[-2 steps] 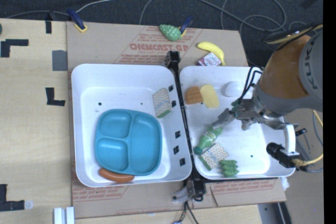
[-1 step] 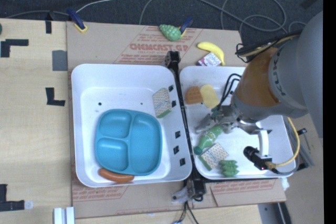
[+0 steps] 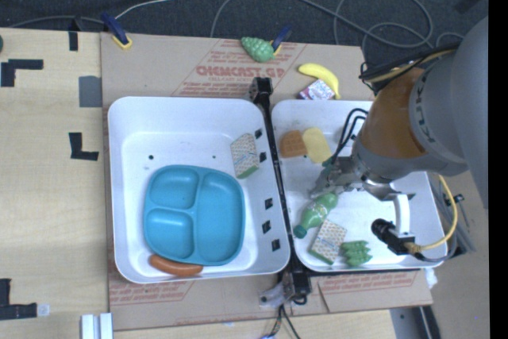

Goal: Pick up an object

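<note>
1. The grey arm with the orange band (image 3: 397, 119) reaches in from the right over the right-hand shallow white bin (image 3: 413, 262), and its gripper (image 3: 329, 177) sits low in that bin, just above the green plastic bottle (image 3: 316, 214)
2. Whether the gripper is spread or pressed together cannot be told; nothing can be seen held in it
3. The green bottle lies slanted near the bin's left wall, with a speckled beige sponge block (image 3: 328, 240) just below it and a small dark green leafy toy (image 3: 355, 252) beside that
4. A pale yellow oval piece (image 3: 316, 144) and a brown round piece (image 3: 292, 144) lie side by side in the bin's upper left corner
5. The left-hand shallow white bin (image 3: 127, 123) holds a blue divided plastic plate (image 3: 193, 214), an orange sausage-shaped toy (image 3: 175, 266) at the plate's lower edge, and a second speckled sponge block (image 3: 245, 154) near the right wall
6. On the bench (image 3: 48, 186) behind the bins lie a yellow toy banana (image 3: 320, 76) and a green knobbly toy (image 3: 257, 48)
</note>
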`<state>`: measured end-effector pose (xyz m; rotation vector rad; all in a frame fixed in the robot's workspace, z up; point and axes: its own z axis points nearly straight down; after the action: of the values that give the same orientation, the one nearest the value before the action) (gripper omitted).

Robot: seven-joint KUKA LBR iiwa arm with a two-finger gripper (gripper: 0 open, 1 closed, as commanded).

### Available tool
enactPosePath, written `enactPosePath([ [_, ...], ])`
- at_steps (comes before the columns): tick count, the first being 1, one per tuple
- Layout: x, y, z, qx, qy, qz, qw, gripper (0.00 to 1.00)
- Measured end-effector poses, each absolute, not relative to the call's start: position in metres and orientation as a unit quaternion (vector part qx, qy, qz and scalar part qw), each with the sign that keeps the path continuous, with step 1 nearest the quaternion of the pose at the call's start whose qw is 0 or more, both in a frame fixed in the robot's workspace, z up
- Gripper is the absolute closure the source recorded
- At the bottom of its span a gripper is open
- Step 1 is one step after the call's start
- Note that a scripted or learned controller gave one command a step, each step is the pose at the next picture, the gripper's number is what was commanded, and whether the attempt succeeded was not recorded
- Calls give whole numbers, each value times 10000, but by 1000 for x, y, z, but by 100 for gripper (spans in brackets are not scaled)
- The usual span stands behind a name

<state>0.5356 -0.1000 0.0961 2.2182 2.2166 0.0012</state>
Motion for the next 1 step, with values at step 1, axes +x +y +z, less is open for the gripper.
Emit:
enactPosePath([
  [1, 574, -39, 185, 7063, 7079, 2, -1, 100],
])
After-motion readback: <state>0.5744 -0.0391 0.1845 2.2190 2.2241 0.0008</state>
